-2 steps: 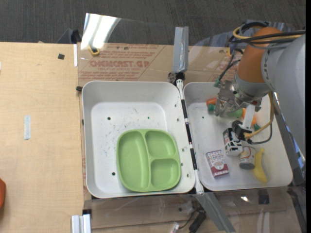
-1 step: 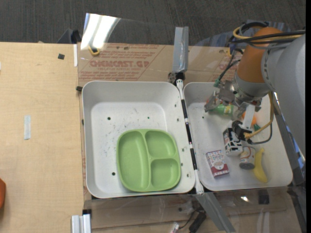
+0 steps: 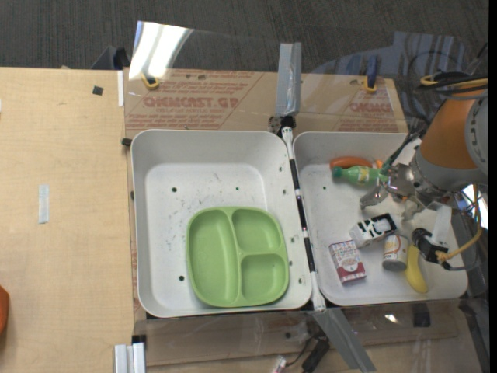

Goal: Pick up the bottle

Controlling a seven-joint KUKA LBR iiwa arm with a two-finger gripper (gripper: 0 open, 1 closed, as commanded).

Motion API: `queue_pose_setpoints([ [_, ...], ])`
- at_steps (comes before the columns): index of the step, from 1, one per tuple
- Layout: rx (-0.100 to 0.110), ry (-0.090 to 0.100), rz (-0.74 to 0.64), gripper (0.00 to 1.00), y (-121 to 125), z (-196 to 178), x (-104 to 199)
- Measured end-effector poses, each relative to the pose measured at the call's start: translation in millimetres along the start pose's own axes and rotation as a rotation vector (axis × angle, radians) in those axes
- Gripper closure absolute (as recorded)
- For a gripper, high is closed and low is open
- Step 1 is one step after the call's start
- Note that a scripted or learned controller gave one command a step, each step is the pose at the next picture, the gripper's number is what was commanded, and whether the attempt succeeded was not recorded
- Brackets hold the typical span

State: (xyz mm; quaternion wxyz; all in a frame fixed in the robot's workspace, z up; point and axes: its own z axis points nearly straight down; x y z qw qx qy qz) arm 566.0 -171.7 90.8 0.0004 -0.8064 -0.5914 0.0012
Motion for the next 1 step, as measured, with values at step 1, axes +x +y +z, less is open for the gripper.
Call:
queue_pose_setpoints([
  [1,0.001,0.001,-0.105,0.00,-68.7,-0.2,52.9],
])
